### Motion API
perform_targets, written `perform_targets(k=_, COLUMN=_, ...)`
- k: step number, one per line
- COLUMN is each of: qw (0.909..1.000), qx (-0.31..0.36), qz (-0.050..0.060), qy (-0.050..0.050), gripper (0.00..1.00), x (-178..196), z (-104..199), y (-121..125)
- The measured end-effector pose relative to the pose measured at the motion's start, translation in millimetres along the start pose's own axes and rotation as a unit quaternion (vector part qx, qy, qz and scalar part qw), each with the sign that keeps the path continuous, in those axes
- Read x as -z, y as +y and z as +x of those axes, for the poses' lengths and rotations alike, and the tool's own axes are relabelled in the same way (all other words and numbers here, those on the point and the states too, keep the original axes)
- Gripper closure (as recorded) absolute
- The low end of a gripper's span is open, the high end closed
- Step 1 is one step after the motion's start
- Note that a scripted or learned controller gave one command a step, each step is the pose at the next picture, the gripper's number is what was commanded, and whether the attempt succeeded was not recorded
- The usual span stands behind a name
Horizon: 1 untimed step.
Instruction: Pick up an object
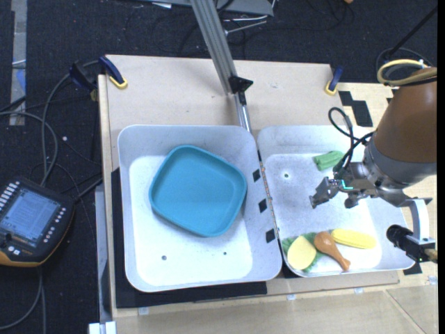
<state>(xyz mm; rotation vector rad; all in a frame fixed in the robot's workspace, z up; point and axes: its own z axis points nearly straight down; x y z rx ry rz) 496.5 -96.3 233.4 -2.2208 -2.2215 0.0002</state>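
My gripper (335, 199) hangs over the middle of the right bin (292, 160), with its two dark fingers apart and nothing between them. A green object (325, 160) lies just behind it, near the bin's far side. Along the bin's front edge lie a yellow oblong piece (354, 239), an orange pear-shaped piece (331, 247) and a round yellow-green piece (301, 253) on a green leaf. These front objects sit well below the gripper in the view, apart from it.
The left bin (139, 186) holds a large blue square plate (198, 190). A slanted metal pole (217, 37) crosses the back of the bench. Black clips (265, 204) sit on the divider between the bins.
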Motion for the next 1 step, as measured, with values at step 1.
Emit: perform_targets(k=1, qw=1.0, qx=0.0, qz=0.0, qy=0.0, gripper=0.0, x=0.0, z=0.0, y=0.0)
